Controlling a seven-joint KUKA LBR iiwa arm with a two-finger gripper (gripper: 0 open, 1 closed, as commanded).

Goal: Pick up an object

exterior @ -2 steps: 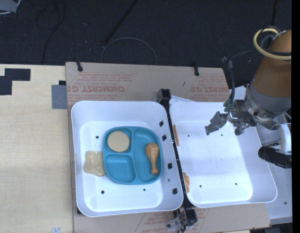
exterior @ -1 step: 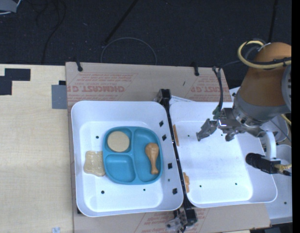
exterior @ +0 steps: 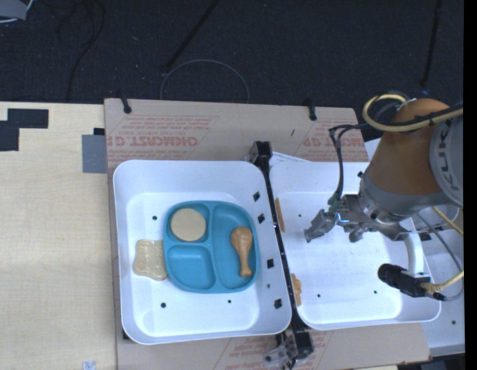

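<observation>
My gripper [exterior: 335, 228] hangs over the right bin [exterior: 338, 307], near the bin's middle. Its fingers are spread open with nothing between them. In the left bin [exterior: 138, 179] lies a blue compartment tray [exterior: 193, 274]. A round tan patty [exterior: 187, 223] sits in the tray's top-left compartment, and a tan drumstick [exterior: 243, 250] lies in its right one. A pale toast-like piece [exterior: 149, 259] rests on the bin floor, touching the tray's left edge.
A black divider [exterior: 273, 237] runs between the two bins. Two small orange bits [exterior: 278, 210] [exterior: 296, 289] lie along the right bin's left wall. The grey arm [exterior: 411, 168] with cables covers the right bin's upper right. A black cylinder [exterior: 401, 279] juts over its lower right.
</observation>
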